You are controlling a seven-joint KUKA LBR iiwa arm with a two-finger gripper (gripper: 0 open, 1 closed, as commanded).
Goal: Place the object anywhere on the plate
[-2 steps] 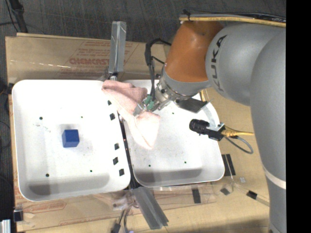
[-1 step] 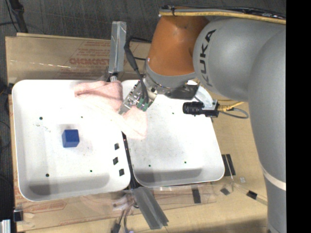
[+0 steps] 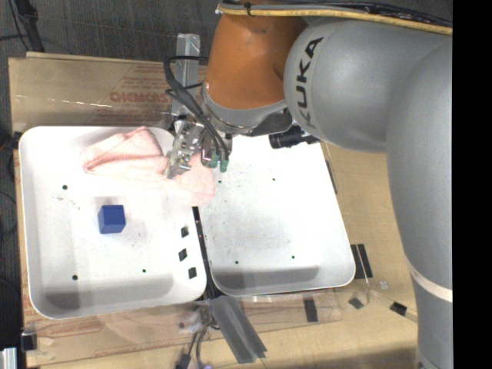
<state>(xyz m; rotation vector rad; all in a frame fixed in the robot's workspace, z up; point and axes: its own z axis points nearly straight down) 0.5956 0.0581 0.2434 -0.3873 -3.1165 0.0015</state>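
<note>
Two shallow white bins sit side by side on the desk (image 3: 369, 229), the left bin (image 3: 46, 206) and the right bin (image 3: 300, 221) meeting along a seam near the middle of the view. A pink cloth (image 3: 127, 151) lies crumpled in the upper part of the left bin, with one end trailing over the seam toward the right bin. A small blue cube (image 3: 112, 218) rests upright on the left bin's floor, below the cloth and well apart from it. The grey arm (image 3: 369, 75) reaches in from the right, its orange band (image 3: 246, 52) above the wrist, with black cables hanging beside it. The claw (image 3: 183, 158) hangs over the right end of the cloth, at the upper edge of the seam between the bins. Its metal fingers (image 3: 178, 160) point down and seem to touch the fabric, but whether they are spread or closed cannot be told from this angle. A brown cardboard sheet (image 3: 92, 83) lies under the bins at the back.
</note>
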